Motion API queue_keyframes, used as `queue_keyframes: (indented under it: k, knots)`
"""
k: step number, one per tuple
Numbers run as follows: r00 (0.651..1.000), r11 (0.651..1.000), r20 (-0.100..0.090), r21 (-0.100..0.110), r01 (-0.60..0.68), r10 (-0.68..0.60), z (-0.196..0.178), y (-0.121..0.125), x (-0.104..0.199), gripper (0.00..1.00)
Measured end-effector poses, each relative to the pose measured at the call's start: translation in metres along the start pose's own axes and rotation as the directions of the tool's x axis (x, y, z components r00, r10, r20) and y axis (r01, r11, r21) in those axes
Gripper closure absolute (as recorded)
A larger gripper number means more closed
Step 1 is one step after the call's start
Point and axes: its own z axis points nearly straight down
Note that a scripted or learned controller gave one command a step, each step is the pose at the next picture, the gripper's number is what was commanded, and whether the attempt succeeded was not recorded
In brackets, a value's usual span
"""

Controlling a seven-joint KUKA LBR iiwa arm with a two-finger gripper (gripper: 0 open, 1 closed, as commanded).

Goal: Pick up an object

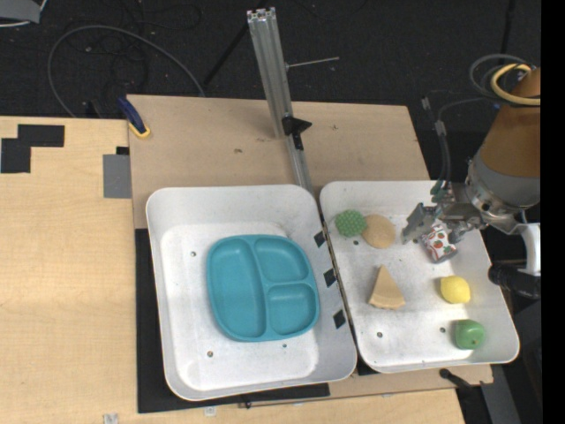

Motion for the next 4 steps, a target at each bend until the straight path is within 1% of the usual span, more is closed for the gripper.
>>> queue_keyframes:
  k: [1, 2, 3, 4]
  knots:
    - [1.0, 1.0, -0.002, 0.008, 0.0, 0.0, 0.063, 0.004, 0.005, 0.0]
    - [1.0, 1.0, -0.002, 0.008, 0.0, 0.001, 0.124, -0.002, 0.012, 0.0]
    - [1.0, 1.0, -0.002, -0.002, -0.001, 0.001, 0.141, 0.0, 0.011, 0.0]
    - [1.0, 1.0, -0.007, -0.009, -0.003, 0.003, 0.13, 0.002, 0.013, 1.0]
